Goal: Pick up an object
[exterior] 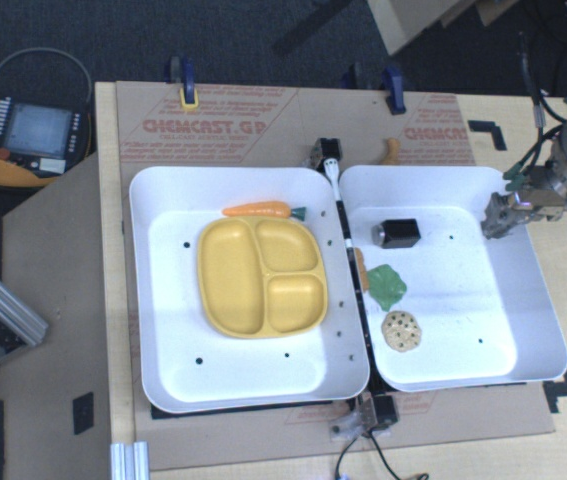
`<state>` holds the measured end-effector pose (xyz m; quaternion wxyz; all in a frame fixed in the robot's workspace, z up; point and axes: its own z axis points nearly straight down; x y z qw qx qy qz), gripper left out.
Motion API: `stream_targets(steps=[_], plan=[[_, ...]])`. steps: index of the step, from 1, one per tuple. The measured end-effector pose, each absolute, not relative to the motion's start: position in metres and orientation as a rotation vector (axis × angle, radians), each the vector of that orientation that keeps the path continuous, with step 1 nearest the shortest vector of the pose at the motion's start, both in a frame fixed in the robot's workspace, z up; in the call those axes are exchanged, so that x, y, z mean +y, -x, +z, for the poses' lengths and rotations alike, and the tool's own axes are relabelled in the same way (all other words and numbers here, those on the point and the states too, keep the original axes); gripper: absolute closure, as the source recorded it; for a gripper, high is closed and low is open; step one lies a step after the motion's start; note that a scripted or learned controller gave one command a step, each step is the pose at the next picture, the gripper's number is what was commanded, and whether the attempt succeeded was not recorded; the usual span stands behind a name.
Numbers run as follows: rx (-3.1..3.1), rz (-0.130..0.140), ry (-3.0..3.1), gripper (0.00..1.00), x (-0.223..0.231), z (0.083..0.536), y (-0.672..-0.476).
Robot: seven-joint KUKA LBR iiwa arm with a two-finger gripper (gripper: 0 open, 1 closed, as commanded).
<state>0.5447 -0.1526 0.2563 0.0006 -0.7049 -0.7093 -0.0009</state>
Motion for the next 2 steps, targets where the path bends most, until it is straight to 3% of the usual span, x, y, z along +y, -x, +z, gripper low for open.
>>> stream_targets(steps=[2], plan=[[-2.225, 0.000, 2.213, 1.00, -0.058, 0.234, -0.541]])
